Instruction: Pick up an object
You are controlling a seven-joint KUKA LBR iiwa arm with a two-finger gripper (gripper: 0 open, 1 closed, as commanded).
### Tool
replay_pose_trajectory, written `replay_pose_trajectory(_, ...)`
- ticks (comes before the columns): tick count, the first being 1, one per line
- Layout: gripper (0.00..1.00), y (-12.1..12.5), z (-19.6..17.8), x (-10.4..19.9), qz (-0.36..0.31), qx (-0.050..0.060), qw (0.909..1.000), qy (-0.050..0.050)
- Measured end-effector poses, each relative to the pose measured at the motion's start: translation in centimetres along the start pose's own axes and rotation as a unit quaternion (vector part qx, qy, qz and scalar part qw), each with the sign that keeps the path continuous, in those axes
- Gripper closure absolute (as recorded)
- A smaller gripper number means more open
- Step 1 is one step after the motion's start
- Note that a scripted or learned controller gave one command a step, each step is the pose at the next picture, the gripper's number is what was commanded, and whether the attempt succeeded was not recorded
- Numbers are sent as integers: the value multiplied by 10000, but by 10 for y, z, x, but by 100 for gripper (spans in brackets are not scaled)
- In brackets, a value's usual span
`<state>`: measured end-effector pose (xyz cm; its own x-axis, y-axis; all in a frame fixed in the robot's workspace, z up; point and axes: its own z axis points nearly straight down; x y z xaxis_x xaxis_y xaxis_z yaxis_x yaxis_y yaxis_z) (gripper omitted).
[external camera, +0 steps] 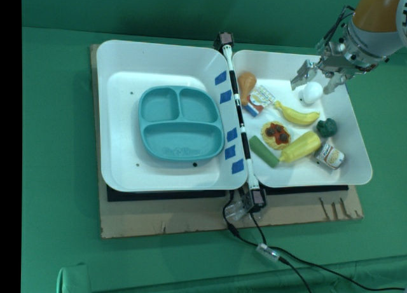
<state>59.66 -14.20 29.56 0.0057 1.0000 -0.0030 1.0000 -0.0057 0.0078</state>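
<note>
- Gripper (316,77) is seen spread wide, fingers apart, nothing held — poised over the far corner of the right bin (356,158).
- White egg-like object (311,92) is judged the likely target; it sits just under the fingers, touching or nearly touching the banana (297,115).
- Risk: the round object could be squirted out sideways if the close is off-centre.
- Risk: the banana may be nudged or clipped — neighbours are packed close.
- Teal divided plate (180,123) lies in the left bin (121,63), well apart.
</note>
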Motion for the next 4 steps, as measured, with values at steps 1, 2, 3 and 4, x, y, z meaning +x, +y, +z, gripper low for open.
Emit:
replay_pose_trajectory(1, 0, -21, 88, 13, 6, -150, 9999, -51)
replay_pose_trajectory(2, 0, 1, 96, -45, -24, -173, 9998, -27)
replay_pose_trajectory(3, 0, -66, 107, -48, 8, -60, 10000, -34)
replay_pose_trajectory(4, 100, -63, 91, -52, 47, -147, 9999, -75)
